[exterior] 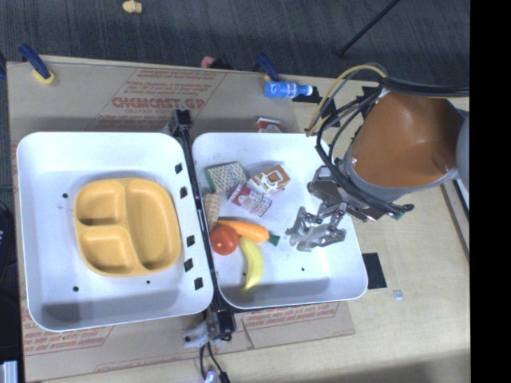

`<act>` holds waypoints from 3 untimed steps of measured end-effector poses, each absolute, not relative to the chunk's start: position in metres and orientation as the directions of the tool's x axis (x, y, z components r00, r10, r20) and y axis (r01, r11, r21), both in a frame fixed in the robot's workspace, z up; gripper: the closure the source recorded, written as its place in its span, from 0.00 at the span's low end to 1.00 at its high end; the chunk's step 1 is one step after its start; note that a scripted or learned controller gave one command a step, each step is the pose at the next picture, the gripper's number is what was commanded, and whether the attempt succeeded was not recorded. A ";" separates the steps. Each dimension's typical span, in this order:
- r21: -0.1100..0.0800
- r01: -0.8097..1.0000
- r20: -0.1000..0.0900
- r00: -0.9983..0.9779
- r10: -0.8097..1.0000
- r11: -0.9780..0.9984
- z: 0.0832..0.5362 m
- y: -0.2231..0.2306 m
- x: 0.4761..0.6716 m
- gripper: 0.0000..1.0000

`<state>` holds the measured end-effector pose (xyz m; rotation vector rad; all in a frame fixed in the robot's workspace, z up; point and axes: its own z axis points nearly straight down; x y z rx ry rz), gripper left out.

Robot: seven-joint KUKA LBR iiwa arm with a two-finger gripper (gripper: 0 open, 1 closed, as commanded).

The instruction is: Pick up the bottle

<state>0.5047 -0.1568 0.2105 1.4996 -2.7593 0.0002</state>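
A small blue bottle-like object (pixel 285 90) with a pale cap lies on its side on the bench, behind the right bin (pixel 343 282) and outside it. My gripper (pixel 316 233) hangs low over the right part of the right bin, above bare white floor. It is well in front of the blue object and to the right of the toy food. I see nothing held in it. The orange wrist band (pixel 403 146) and black cables rise behind it.
The right bin holds two small printed boxes (pixel 226 174) (pixel 270 180), a wrapper (pixel 250 201), a cone (pixel 212 207), a carrot (pixel 243 229), a tomato (pixel 224 242) and a banana (pixel 252 264). A yellow divided plate (pixel 126 224) lies in the left bin (pixel 40 294). Blue clamps (pixel 36 62) grip the bench's back edge.
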 end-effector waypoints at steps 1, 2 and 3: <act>0.003 -0.915 0.001 -0.404 -0.915 0.404 0.195 -0.107 0.476 1.00; 0.001 -0.984 0.000 -0.179 -0.984 0.179 0.219 -0.143 0.477 1.00; 0.001 -0.995 0.000 0.102 -0.995 -0.102 0.291 -0.192 0.477 1.00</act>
